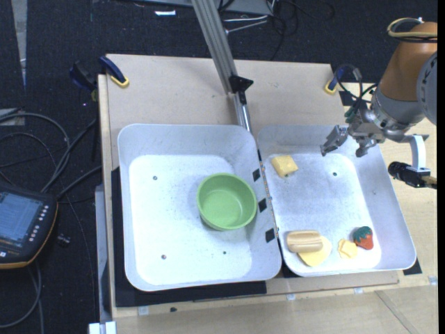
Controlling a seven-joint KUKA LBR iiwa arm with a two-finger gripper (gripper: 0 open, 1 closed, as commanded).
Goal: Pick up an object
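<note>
While gripper (345,145) hovers open, hot dog (304,241) lies left-right.

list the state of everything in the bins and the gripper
green bowl: upright, nothing in it, in the left bin
yellow block: lying loose in the right bin
hot dog bun: lying flat, against a yellow piece
strawberry: beside a small yellow piece
gripper: open, holding nothing, above the right bin's far edge

**Objects in the two bins**

A green bowl (226,201) sits upright in the left bin. The right bin holds a yellow block (284,165) near its far left corner, and along the near edge a hot-dog bun (304,241), a yellow piece (348,248) and a strawberry (363,238).
</note>
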